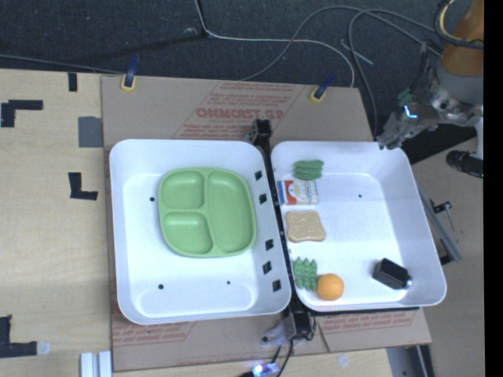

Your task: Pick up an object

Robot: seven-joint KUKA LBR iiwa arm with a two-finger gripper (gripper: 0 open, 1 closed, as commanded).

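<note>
wooden bench top [47,234] with black tape marks, a brown cardboard sheet [236,108] clamped on it by two yellow-and-blue clips at the far edge. dark carpet beyond, with thin cables [259,38] trailing across it.

two shallow white bins sit side by side on the cardboard, touching along a black hinge strip at the middle.

left bin [134,289]: one green divided plate [208,212], three compartments, lying flat a little toward the far side of centre.

right bin [393,203]: objects line up along its left wall. far to near:
- green ridged item [309,169], looks like a toy vegetable
- small white carton with red and blue print [299,192], just beside it
- slice of toast [305,226], flat, near the carton
- green leafy piece [305,272] at the near left corner
- orange ball [330,287], touching or just beside the leafy piece
- small black block [391,273], apart from the rest, near the near right corner

arm [460,61] enters from the right, orange band visible at the top right. gripper [391,137] hangs over the far right corner of the right bin, above the rim, well apart from every object. nothing visible between its fingers. cannot tell from this angle whether the fingers are spread or closed.

all objects rest on the bin floor; none lifted.
</note>
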